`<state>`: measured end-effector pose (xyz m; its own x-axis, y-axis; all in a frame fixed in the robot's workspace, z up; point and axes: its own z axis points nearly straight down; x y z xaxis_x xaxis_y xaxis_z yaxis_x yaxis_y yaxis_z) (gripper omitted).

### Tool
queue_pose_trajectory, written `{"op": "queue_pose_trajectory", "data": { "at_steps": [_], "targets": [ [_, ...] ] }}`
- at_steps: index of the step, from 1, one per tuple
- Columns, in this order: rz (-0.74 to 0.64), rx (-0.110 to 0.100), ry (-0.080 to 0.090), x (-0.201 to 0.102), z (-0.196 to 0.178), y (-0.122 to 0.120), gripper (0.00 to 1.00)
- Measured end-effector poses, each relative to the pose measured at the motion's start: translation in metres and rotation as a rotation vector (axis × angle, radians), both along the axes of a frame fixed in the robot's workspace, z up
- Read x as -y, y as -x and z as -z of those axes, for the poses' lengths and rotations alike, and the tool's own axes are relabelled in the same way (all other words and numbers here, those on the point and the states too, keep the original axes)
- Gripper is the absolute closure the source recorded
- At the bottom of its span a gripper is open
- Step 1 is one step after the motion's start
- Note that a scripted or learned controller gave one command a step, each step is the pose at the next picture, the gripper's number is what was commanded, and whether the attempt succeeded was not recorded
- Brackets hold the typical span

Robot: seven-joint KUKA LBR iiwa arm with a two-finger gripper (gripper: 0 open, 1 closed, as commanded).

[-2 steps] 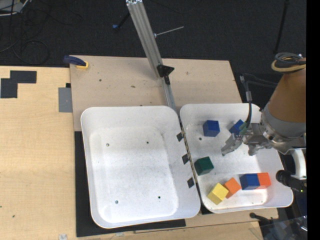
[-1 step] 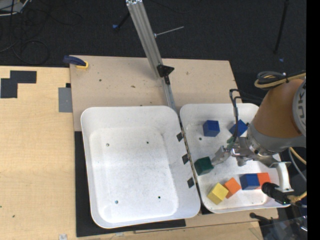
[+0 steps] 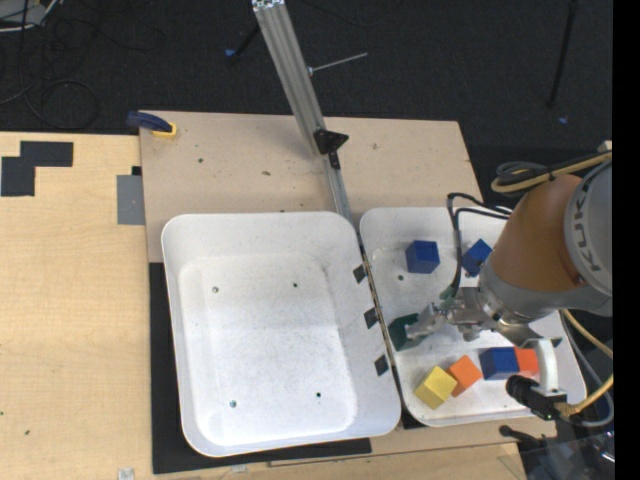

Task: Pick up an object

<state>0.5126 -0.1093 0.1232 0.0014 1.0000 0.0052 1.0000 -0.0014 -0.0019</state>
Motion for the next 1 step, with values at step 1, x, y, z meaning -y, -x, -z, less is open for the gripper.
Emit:
{"op": "queue_pose_trajectory", "data": {
  "at_steps": [1],
  "targets": [
    [0.007,0.002,0.001,0.0025,-0.0121,-0.0003,1.00]
  ]
}}
